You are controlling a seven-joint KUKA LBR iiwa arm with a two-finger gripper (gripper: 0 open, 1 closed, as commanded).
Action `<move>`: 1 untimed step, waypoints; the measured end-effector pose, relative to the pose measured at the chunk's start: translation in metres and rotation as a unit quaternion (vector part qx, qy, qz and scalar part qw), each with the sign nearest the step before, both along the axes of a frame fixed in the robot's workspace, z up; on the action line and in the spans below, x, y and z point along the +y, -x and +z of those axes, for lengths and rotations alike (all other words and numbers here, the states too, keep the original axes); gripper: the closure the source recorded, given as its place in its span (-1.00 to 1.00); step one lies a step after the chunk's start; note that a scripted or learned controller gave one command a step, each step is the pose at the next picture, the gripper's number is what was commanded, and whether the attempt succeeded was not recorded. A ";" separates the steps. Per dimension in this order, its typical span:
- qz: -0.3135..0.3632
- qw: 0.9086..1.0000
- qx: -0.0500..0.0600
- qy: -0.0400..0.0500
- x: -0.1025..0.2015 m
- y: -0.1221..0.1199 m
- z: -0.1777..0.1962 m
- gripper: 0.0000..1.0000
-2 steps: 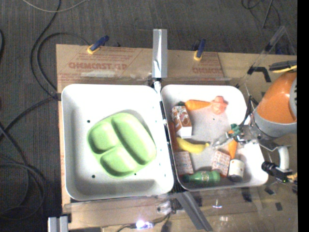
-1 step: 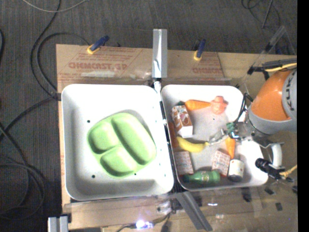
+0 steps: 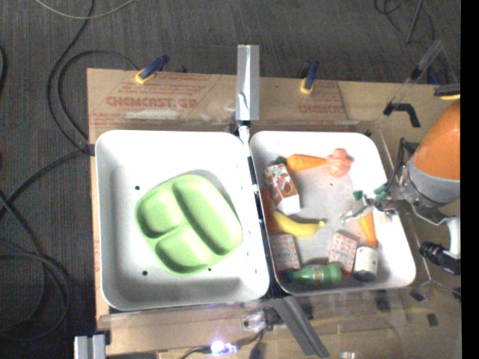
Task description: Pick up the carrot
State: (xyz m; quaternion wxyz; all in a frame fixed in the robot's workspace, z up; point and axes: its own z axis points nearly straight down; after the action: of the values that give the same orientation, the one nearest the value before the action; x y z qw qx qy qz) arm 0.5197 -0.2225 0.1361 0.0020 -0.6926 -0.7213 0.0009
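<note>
Orange carrot point(image 3: 307, 161) lies at twelve o'clock in the right bin point(image 3: 389, 268), beside a juice carton point(image 3: 282, 187), while the gripper point(image 3: 364, 205), fingers spread and grasping nothing, hovers at three o'clock.

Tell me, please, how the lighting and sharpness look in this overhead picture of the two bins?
In the camera view the light is even and soft: the left bin looks bright white with faint shadow along its walls, the green tray shows mild sheen, a small glare spot sits at the bottom edge, and the gripper near the carrot looks slightly blurred.
</note>
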 end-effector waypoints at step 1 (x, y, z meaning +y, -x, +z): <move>0.001 1.000 -0.002 -0.003 0.006 -0.025 -0.038 -1.00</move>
State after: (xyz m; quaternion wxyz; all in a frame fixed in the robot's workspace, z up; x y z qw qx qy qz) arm 0.5448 -0.2160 0.0983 0.0032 -0.6920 -0.7219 -0.0028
